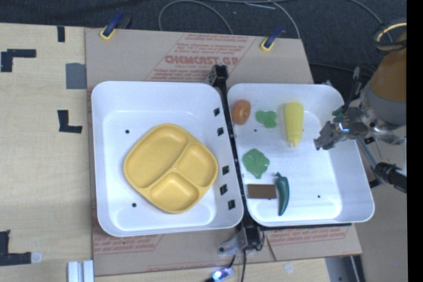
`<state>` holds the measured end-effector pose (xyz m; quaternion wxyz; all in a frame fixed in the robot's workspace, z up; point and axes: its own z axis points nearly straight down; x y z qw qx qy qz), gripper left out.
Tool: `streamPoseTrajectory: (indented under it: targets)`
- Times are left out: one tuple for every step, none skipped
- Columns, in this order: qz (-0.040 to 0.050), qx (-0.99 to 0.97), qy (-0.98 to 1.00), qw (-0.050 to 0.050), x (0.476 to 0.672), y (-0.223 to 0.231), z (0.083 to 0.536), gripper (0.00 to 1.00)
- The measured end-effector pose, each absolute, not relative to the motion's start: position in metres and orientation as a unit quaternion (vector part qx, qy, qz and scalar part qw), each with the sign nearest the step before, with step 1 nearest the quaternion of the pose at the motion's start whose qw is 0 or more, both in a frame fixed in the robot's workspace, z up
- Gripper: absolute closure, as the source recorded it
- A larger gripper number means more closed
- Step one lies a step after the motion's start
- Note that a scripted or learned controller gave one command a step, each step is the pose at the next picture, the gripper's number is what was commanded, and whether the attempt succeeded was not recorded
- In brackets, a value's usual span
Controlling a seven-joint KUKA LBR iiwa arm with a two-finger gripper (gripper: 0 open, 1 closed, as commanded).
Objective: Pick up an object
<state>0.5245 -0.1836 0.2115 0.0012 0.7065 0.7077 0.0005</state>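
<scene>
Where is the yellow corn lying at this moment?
The yellow corn lies in the right bin, near its far edge, between a small green piece on its left and the pincer on its right.

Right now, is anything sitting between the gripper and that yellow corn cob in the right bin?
Nothing visible does. The gripper sits over the right bin near its right side, and bare white floor separates it from the corn cob. The other foods lie left of or below the cob.

Arm (390,86) reaching in from right, wrist low, end effector (328,137) pointing left.
</scene>
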Motion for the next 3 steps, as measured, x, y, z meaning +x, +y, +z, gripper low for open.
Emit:
streamPoseTrajectory:
  targets:
    - [0.0001,0.707,0.707,0.001,0.526,-0.193,0.258,1.0]
    - [-0.0002,0.706,0.708,0.0,0.527,-0.192,0.283,1.0]
    - [-0.0007,0.705,0.709,-0.001,0.551,-0.151,0.273,1.0]
